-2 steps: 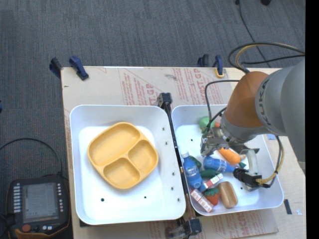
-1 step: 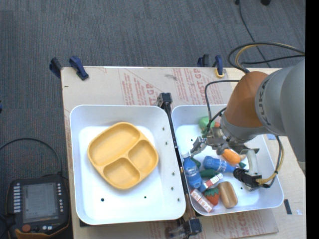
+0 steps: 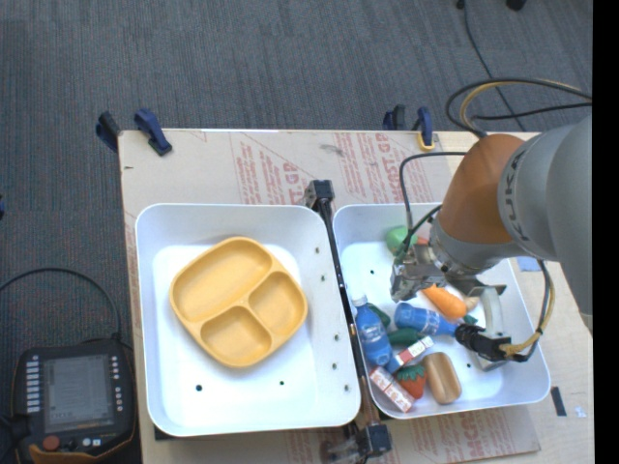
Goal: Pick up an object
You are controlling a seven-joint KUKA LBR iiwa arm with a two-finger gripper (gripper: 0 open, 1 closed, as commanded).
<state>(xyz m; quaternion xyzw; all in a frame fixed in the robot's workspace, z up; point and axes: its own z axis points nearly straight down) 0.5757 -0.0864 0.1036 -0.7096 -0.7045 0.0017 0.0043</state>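
The nearest candidate for picking is an orange carrot-shaped toy point(image 3: 445, 304). It lies on the floor of the right bin point(image 3: 530, 380), just beside the gripper point(image 3: 410, 280) on its lower right as the camera sees it. The toy is bright orange, tapered and slanted, and nothing grips it. The gripper hangs low inside this bin near its upper middle. We cannot tell how far open it is or whether it touches anything, because the wrist covers much of it from above.

Just below the gripper, a blue bottle point(image 3: 423, 318) lies on its side, close under the carrot toy. Lower left of the gripper, a second blue bottle point(image 3: 370, 334) with a white cap rests along the bin's left wall. A green object point(image 3: 397, 237) sits just above the gripper, toward the bin's far edge.

Further below we see a red-and-green marker point(image 3: 416, 349), then a red strawberry toy point(image 3: 414, 382) and a brown bread roll point(image 3: 444, 377) side by side. A red-and-white box point(image 3: 390, 388) lies by the near wall (all of them well clear of the gripper).

Far to the gripper's left, the left bin point(image 3: 147, 259) holds a yellow divided plate point(image 3: 239, 301).
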